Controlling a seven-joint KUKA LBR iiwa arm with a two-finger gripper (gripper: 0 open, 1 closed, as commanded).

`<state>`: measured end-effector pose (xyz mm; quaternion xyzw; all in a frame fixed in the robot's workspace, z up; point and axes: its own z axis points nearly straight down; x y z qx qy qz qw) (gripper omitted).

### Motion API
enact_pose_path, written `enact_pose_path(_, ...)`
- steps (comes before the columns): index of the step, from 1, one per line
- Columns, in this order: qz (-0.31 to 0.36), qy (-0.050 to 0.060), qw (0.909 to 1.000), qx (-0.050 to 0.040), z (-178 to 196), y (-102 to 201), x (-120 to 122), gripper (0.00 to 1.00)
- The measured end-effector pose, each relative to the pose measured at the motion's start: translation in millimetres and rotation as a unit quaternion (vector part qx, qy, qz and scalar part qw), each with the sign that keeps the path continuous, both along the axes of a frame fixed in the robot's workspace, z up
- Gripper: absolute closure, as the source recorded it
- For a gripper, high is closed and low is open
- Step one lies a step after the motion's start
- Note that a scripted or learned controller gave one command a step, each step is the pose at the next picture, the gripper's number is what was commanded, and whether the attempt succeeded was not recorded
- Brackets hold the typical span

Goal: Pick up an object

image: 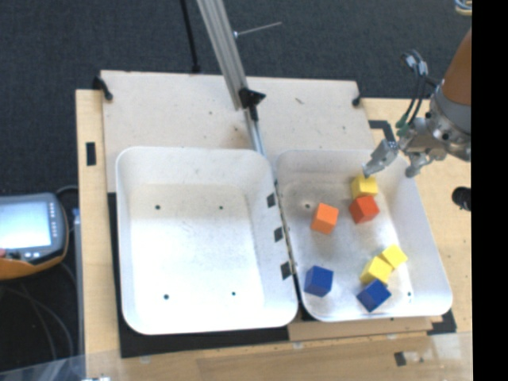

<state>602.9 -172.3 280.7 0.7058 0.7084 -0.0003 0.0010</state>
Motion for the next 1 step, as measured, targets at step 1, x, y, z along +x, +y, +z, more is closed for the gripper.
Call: enact_pose_path(1,-0.002,-0.001,1.0,-0.0013,-146.1,-10.3,19.6,0.0)
